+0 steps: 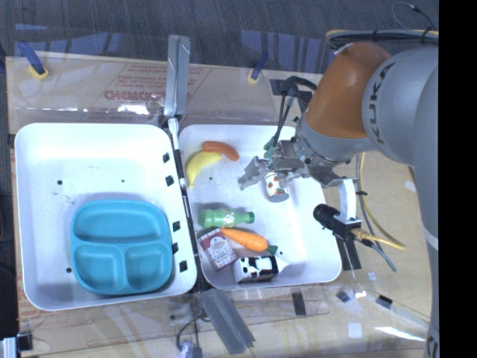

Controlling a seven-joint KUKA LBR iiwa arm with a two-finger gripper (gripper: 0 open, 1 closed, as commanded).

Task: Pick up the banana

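The yellow banana (pixel 197 165) lies near the left wall of the right bin (pixel 320 256), toward its far end. An orange sausage-shaped toy (pixel 220 149) rests just behind it, almost touching. My gripper (pixel 262 174) hangs over the middle of the right bin, to the right of the banana and apart from it by about a banana's length. A small white and red can (pixel 276 189) sits right under the gripper. The arm's orange band and grey body cover the bin's far right corner.
In the right bin's near half lie a green bottle (pixel 226 217), a carrot (pixel 245 239), a red packet (pixel 218 250) and a black and white carton (pixel 257 268). The left bin (pixel 45 155) holds a blue divided tray (pixel 121 247).
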